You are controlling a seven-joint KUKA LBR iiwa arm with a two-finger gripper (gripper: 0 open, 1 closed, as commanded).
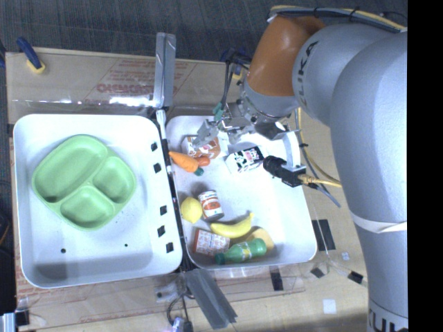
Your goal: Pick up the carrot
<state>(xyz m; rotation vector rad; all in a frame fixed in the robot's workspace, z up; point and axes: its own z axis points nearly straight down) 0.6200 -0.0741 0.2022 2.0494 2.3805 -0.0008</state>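
The carrot, orange with a small green end, lies in the right bin near its upper left corner, close to the wall between the bins. My gripper hangs just above and to the right of it, over an orange and white packet that touches the carrot's upper side. The carrot rests on the bin floor, apart from the gripper. The grey arm with its orange band comes in from the upper right and covers the bin's far right corner.
A black and white carton lies right of the carrot. Lower in the right bin are a lemon, a small can, a banana, a flat packet and a green bottle. A green divided plate sits in the left bin.
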